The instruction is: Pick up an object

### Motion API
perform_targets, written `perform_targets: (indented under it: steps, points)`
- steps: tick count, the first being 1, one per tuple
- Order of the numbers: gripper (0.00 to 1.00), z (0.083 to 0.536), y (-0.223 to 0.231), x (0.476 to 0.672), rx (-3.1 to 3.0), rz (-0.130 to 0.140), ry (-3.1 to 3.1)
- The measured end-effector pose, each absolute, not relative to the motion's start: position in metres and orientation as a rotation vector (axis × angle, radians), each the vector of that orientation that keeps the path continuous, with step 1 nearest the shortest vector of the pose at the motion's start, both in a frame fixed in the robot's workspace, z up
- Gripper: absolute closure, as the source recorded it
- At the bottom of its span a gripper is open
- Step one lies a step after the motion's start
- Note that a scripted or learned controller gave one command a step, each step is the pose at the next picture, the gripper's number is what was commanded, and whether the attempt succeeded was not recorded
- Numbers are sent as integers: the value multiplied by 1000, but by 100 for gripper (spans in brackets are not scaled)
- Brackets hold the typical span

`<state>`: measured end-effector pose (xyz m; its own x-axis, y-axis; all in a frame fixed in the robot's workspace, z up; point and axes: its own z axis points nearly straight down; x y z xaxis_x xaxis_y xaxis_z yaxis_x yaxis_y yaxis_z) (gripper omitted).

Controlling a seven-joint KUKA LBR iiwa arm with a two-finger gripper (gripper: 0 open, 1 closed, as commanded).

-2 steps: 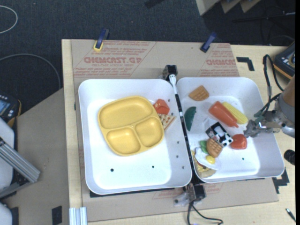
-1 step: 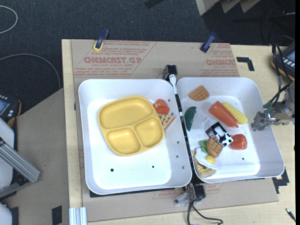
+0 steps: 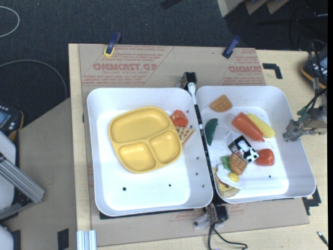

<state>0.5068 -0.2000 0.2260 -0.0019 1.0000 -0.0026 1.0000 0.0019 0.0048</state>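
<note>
While my gripper hovers at the right bin's right rim, grip state unclear, the red tomato lies down-left, inside.

Red print on the board under the bins

On the brown board beneath the two bins you can read "CHEMCAST G P" in large red letters, far of the left bin, with a line of smaller red print above it that is too fine to make out. You can see the same red lettering again on the far right part of the board, beyond the right bin, but there it is cut off and blurred and you cannot read it whole. You will find no other readable text.
</note>
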Motion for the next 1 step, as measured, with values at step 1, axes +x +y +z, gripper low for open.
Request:
perform_targets:
  steps: [1]
  points:
    - [100,235,-149,529,2216,3,2222]
